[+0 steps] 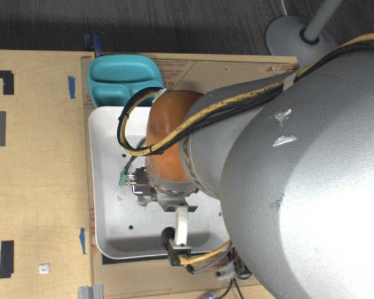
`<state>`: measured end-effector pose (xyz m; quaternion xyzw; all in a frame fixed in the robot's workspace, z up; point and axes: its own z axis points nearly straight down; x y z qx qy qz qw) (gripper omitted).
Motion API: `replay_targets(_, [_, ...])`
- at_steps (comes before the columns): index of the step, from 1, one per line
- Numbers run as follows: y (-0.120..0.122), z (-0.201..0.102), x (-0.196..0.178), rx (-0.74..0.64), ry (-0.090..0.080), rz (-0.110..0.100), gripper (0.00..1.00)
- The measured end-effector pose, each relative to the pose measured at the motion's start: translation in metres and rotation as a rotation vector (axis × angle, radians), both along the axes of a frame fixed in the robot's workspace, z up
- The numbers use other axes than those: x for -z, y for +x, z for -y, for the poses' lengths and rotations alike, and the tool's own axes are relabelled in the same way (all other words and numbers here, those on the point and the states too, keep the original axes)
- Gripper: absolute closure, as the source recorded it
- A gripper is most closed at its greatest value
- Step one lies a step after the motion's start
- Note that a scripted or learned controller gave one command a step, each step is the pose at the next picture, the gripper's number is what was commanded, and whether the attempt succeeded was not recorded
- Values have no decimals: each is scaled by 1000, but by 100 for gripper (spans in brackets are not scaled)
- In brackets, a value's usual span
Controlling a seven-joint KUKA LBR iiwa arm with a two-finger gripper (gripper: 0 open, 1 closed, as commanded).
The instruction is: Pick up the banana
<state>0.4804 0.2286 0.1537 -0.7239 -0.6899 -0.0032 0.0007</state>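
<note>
One big grey arm reaches in from the right and covers a lot of the bench. It has one orange band just above the wrist. Under the band is the claw, which points down into one white bin. We look at the claw from above, with the wrist on top of it, so I cannot tell if it is open or closed, or if it holds or touches anything. The arm hides much of the bin, so I cannot tell where the banana is. The bare part of the bin floor on the left is white, with a few tiny dark specks. One black cable makes a loop beside the orange band, and a yellow and black cable runs along the top of the arm. One teal tray sits just past the far end of the white bin. Two small bits of blue tape are stuck on the brown bench, left of the bin.
</note>
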Motion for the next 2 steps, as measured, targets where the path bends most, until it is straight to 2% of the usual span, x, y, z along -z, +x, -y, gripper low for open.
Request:
replay_targets(1, [0, 0, -10, -2, 0, 0, 100])
replay_targets(2, [0, 0, -10, -2, 0, 0, 0])
